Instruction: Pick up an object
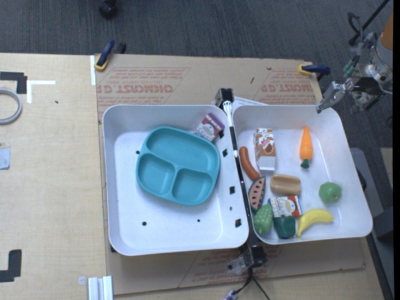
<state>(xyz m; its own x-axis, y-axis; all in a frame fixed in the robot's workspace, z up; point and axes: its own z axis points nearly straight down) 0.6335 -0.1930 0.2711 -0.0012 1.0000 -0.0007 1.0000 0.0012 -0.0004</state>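
Note:
The right bin (350,167) holds several toy foods: an orange carrot (305,145), a white and brown carton (265,149), a sausage (247,162), a bread roll (285,183), a watermelon slice (256,194), a green apple (329,192), a banana (314,219) and a small printed box (286,205). My gripper (347,92) hangs above the right bin's far right corner, up and to the right of the carrot. Nothing is visible in it.
The left bin (119,186) carries a teal divided plate (179,165) and a small packet (209,127) at its far right corner. Cardboard lies under both bins, with blue clamps (104,55) on its far edge. A black clip (224,96) sits where the bins meet.

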